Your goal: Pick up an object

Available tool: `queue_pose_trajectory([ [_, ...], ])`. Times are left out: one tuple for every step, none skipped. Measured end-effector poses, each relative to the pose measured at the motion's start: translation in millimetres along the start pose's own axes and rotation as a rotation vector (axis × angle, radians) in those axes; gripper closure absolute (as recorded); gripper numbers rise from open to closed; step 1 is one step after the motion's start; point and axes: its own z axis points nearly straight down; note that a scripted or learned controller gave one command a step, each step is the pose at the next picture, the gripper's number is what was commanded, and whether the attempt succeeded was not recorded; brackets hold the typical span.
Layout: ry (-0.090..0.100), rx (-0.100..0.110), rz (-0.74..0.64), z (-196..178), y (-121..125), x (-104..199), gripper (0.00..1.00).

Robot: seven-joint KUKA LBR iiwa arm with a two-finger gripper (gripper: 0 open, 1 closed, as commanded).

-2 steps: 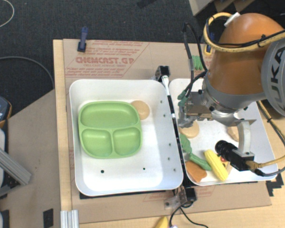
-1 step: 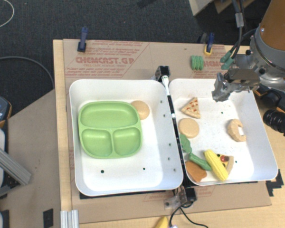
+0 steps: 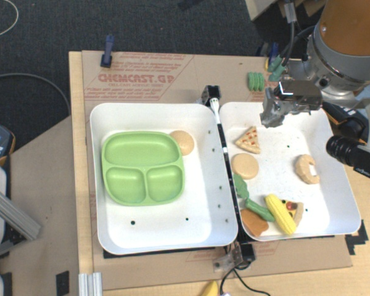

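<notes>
A broad orange band (image 3: pixel 351 11) is seen at the top of the arm, followed below by a rounded grey wrist housing (image 3: pixel 345 57). Dark cables (image 3: pixel 291 26) are draped down beside it. A boxy grey metal gripper (image 3: pixel 272 117) is mounted beneath, and a black cylindrical fitting (image 3: pixel 351 153) is attached at the side.

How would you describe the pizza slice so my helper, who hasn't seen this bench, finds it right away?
Look in the right-hand white bin, at its upper left part near the divider between the bins. The pizza slice lies there, just above a round tan cookie. It is the only triangle there, tan with red dots.
</notes>
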Motion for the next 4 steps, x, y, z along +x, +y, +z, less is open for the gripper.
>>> queue_pose_trajectory([
  [0.002,-0.002,-0.004,-50,0,63,1.00],
  [0.003,0.000,-0.007,-81,16,165,1.00],
  [-0.008,0.023,0.007,59,-2,136,1.00],
  [0.006,-0.012,0.005,-89,1,116,1.00],
])
